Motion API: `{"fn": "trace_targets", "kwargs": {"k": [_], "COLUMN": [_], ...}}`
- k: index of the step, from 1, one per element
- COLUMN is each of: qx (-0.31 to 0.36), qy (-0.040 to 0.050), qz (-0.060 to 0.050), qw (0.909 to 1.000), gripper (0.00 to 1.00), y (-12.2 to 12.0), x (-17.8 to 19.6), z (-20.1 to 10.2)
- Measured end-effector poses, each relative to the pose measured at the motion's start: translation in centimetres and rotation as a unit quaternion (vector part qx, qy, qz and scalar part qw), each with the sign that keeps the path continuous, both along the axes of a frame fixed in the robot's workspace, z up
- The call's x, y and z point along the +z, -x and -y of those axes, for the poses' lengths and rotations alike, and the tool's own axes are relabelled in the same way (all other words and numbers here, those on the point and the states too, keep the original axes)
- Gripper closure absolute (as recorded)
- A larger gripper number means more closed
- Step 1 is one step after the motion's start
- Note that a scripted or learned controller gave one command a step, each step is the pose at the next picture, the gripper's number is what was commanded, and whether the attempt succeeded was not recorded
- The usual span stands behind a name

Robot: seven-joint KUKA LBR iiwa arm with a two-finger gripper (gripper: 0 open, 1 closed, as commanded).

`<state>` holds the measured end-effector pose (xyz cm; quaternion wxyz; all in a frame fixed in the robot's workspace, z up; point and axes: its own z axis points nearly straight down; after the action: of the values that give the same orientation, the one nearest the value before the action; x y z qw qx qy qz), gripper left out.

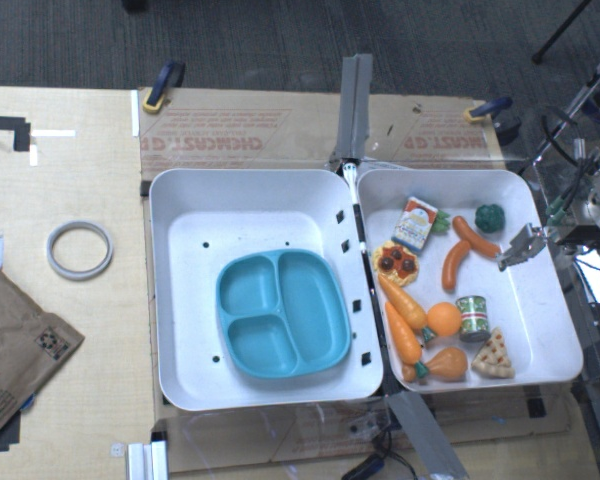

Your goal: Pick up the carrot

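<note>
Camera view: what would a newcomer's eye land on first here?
Probably the blue divided plate, lying alone in the left bin. Next, the clutter of toy food in the right bin, with the carrot along its left side. The tool hovers at that bin's right edge.

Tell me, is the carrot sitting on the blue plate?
No, the carrot lies in the right bin among other toy food, while the blue plate is in the left bin.

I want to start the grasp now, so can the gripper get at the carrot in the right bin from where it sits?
Probably yes, but it's tight. The carrot lies uncovered, and the gripper is at the bin's right edge. The orange and pizza slice press close.
</note>
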<state>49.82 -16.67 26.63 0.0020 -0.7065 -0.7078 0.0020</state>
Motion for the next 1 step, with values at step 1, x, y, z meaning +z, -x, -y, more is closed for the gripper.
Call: {"fn": "trace_targets", "kwargs": {"k": [1], "qx": [0.001], "qy": [-0.0006], "qz": [0.001], "qw": [1.0], "gripper": [0.0], "y": [2.08], "x": [-16.83], "z": [-3.8]}}
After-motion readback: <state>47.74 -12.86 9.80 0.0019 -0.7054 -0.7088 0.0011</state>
